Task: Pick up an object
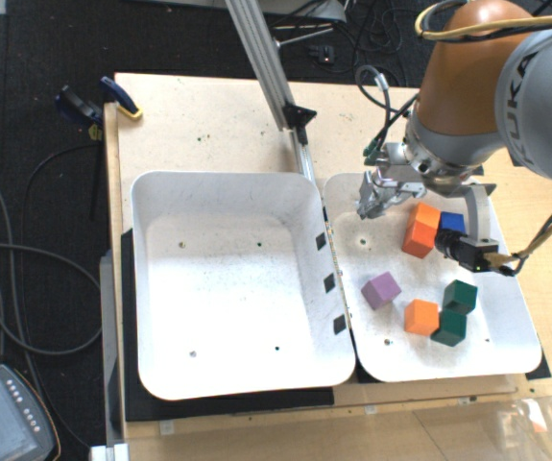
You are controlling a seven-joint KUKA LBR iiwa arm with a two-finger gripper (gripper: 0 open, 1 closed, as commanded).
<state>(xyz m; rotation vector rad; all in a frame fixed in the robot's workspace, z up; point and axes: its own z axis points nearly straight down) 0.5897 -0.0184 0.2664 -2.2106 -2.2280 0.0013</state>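
My gripper hangs over the far left part of the right bin, below the orange band of the arm. Nothing shows between its tips. Just to its right lie a tall orange block and a blue block behind it. Nearer the front sit a purple cube, a smaller orange cube and two dark green blocks, one leaning on the other. A black part of the arm's mount partly covers the blue block's front.
The left bin stands beside the right one, sharing a raised middle rim with black markers. A slanted aluminium post rises behind the bins. A blue and yellow clamp grips the bench's far left corner.
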